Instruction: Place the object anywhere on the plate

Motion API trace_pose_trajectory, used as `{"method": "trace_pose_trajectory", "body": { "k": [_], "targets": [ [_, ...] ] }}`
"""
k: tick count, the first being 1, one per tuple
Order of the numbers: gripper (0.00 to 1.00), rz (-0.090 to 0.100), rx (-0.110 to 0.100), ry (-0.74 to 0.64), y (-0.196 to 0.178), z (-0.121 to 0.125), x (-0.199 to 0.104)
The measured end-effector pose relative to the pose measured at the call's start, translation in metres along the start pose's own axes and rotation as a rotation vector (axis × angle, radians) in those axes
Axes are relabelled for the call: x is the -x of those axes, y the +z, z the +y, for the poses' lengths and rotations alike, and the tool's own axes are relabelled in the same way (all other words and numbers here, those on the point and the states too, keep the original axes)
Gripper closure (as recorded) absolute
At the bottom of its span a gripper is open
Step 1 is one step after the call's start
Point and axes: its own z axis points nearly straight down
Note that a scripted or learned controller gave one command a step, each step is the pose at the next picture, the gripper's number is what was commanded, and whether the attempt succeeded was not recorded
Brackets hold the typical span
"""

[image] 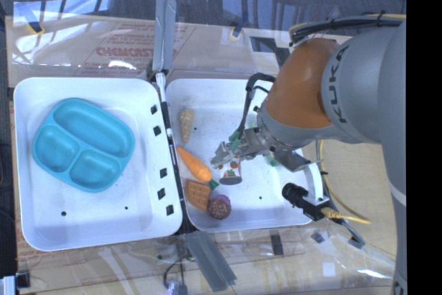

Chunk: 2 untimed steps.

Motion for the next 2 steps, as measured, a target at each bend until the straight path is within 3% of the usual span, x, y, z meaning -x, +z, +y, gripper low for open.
{"method": "trace_pose_trajectory", "body": {
  "k": [1,2],
  "targets": [
    [1.00,0.000,0.000,-0.282,-0.048,0.059,-0.038],
    [1.00,0.000,-0.001,-0.252,-0.031,0.088,-0.110]
  ]
}}
